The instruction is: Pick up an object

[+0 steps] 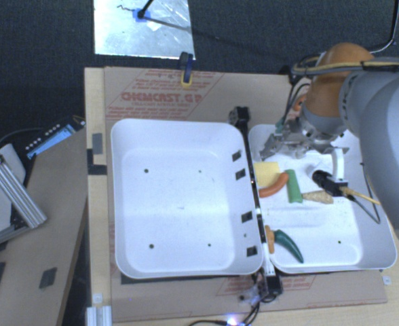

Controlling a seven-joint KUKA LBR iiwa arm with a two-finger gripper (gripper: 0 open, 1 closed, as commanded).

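Dark green pepper-shaped toy (289,244) near the right bin's (372,250) front edge.
Pincer (275,148) hovers over the bin's back left corner, above a yellow block (267,170); finger state unclear.

Light was even and bright; the white bins (179,202) glared slightly, shadows stayed soft, and focus was a little grainy.

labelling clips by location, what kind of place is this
Probably a robotics lab's grasping test bench, not a home or factory line. Two shallow white bins sit on a marked board, a grey arm reaches over the right bin, and small toy-like items lie inside.
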